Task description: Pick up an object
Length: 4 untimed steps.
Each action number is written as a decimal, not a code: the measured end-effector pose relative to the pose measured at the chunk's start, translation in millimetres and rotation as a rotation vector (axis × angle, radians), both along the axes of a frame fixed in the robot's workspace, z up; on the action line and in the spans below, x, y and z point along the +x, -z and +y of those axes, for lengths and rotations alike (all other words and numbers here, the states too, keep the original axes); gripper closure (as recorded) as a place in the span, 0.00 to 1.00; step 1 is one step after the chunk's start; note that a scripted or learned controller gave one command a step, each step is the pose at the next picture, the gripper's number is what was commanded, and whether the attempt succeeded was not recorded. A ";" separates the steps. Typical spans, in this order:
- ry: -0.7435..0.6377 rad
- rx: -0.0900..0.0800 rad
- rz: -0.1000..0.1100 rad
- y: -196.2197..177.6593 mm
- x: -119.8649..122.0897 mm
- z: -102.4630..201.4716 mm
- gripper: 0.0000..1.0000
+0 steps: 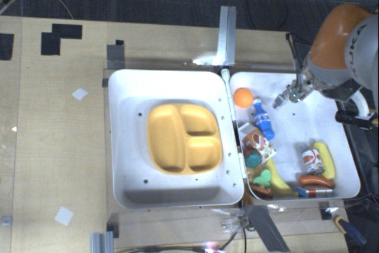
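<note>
My gripper (pixel 286 95) hangs over the upper part of the right bin (pixel 343 145), with nothing seen between its fingers. To its left lie an orange ball (pixel 243 97) and a blue bottle (pixel 263 122). Lower in the bin are a snack packet (pixel 258 145), a teal ball (pixel 253 159), a yellow banana (pixel 277 181), a corn cob (pixel 324 159), a small can (pixel 310 159) and a hot dog (pixel 317 182).
The left bin (pixel 127 127) holds a yellow divided tray (pixel 182 137). A metal post (pixel 227 35) stands behind the wall between the bins. The grey arm with its orange band (pixel 337 38) enters from the upper right.
</note>
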<state>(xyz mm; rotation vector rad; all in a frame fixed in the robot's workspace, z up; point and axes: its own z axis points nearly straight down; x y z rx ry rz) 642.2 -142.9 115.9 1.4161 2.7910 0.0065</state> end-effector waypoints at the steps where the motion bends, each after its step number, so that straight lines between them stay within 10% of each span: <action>1: 0.013 0.001 -0.002 25.5 -34.9 46.0 1.00; 4: 0.147 0.003 -0.002 25.7 -39.9 8.4 1.00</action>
